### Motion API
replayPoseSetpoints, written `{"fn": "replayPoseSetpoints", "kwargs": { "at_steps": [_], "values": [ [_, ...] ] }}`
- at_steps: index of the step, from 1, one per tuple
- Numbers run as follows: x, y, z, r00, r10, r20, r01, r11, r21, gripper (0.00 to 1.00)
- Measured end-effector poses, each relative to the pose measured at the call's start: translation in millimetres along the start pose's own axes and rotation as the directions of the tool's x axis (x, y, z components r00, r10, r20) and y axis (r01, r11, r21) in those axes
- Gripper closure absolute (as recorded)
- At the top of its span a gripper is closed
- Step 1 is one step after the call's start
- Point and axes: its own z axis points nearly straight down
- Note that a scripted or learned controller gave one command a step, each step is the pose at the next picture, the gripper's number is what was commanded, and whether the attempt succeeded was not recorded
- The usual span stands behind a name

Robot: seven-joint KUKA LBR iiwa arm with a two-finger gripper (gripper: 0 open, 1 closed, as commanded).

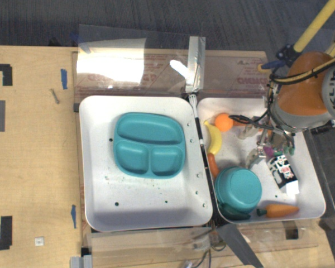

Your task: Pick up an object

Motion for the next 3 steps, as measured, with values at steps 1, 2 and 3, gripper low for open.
{"fn": "replayPoseSetpoints", "kwargs": {
  "at_steps": [1, 2, 3],
  "values": [
    [-36.7, -7.9, 0.8, 1.0, 0.017, -0.005, -0.017, 1.0, 0.0, 0.0],
    [12.6, -70.9, 0.1, 1.0, 0.005, 0.0, -0.004, 1.0, 0.004, 0.0],
    [3.1, -34.5, 0.3, 0.979, 0.205, 0.003, -0.205, 0.979, 0.001, 0.0]
  ]
}}
